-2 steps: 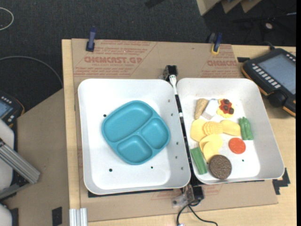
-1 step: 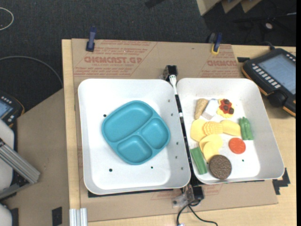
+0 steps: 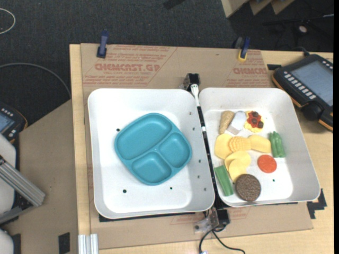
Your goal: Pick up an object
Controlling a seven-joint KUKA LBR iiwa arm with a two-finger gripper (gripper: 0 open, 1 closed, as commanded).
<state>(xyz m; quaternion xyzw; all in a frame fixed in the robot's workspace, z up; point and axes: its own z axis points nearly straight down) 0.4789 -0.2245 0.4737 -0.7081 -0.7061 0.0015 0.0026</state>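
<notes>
The toy food pieces [image 3: 244, 153] lie heaped in the right bin [image 3: 296, 118], none lifted, so picking has seemingly not begun and the next move calls for a descent onto one piece, the end effector's state unknowable here; beside them a blue divided tray [image 3: 152, 148] sits in the left bin [image 3: 103, 142] on the cardboard-covered surface [image 3: 159, 62], dark floor [image 3: 79, 9] beyond.
</notes>
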